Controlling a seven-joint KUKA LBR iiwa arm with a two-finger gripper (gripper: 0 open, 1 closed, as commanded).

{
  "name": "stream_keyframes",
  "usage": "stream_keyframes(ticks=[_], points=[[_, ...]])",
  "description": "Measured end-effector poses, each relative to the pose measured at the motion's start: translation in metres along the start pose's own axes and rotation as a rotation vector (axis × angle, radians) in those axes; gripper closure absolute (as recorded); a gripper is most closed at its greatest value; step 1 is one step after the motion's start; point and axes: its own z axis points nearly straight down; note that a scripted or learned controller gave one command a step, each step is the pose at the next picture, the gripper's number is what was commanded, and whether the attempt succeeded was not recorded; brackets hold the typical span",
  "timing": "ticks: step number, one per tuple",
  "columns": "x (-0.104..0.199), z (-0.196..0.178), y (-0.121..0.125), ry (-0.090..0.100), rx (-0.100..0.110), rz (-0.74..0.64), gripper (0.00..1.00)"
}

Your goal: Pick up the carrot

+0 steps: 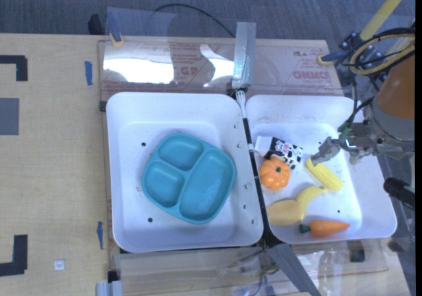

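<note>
Lying near the 6 o'clock edge of the right shallow white bin (369,219), the small orange plastic carrot (324,227) has a dark green stem end. Long axis runs 9 to 3 o'clock, stem toward 9, tip toward 3. A pale yellow pear-shaped toy (293,207) sits just beside it. Grey metal jaws (328,150) hover at 12 o'clock from it; opening unclear, cannot tell.
</note>
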Motion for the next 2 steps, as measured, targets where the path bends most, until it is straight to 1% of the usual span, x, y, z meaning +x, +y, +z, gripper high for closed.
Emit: stream_keyframes(ticks=[1, 2], points=[[0.058, -0.122, 0.003, -0.007, -0.012, -0.533, 0.00], [0.056, -0.004, -0.045, 0.000, 0.004, -0.687, 0.00]])
